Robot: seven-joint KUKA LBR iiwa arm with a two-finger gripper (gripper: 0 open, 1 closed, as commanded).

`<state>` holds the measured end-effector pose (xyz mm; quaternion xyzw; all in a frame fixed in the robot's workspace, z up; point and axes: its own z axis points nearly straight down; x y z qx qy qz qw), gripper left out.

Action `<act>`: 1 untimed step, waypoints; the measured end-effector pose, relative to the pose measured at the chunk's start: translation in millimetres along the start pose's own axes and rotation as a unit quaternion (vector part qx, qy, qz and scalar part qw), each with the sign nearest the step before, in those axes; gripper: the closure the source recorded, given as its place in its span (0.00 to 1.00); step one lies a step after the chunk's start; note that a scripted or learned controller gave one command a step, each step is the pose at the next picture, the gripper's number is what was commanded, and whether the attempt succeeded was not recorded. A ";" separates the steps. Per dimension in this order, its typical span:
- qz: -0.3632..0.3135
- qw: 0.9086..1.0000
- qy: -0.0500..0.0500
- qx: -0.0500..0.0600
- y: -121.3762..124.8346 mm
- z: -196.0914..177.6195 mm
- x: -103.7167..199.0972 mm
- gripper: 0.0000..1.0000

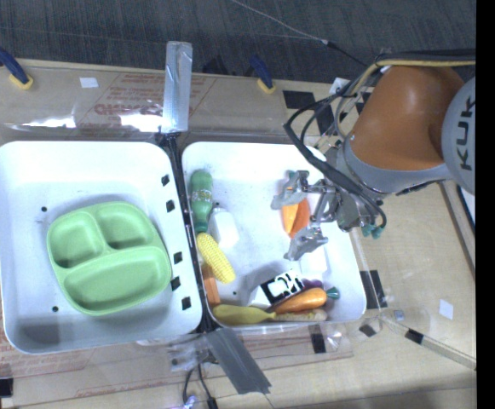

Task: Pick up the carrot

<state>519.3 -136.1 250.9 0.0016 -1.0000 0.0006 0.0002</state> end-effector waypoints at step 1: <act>0.032 0.999 0.003 -0.001 -66.9 77.6 -43.8 0.00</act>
